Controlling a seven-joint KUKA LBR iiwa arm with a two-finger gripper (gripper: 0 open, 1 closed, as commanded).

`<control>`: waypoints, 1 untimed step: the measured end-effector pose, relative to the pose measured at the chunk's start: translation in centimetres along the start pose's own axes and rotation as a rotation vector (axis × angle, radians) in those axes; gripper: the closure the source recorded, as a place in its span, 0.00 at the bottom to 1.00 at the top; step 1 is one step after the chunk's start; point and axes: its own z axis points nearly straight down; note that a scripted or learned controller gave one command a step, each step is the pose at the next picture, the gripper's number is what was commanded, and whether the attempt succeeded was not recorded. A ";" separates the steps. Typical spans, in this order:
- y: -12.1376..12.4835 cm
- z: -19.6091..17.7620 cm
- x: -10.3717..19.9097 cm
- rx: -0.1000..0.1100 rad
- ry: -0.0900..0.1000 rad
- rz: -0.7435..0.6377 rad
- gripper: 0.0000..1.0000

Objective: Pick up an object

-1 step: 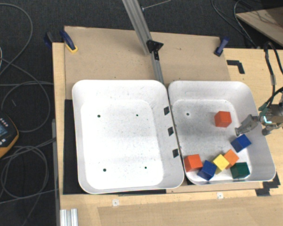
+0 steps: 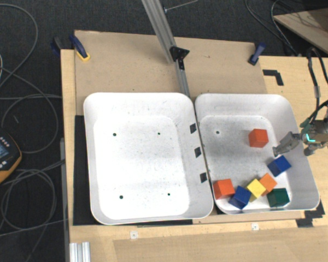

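While gripper [image 2: 293, 141] hovers at right bin's [image 2: 295, 113] right edge, grip state unclear, red block [image 2: 258, 137] sits alone mid-bin; best target, clear of crowded front-edge cluster.

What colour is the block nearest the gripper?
Blue, seen in the camera view.
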 end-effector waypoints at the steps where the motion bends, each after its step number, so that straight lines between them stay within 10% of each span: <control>1: 0.5 5.6 0.9 0.007 0.002 0.000 0.00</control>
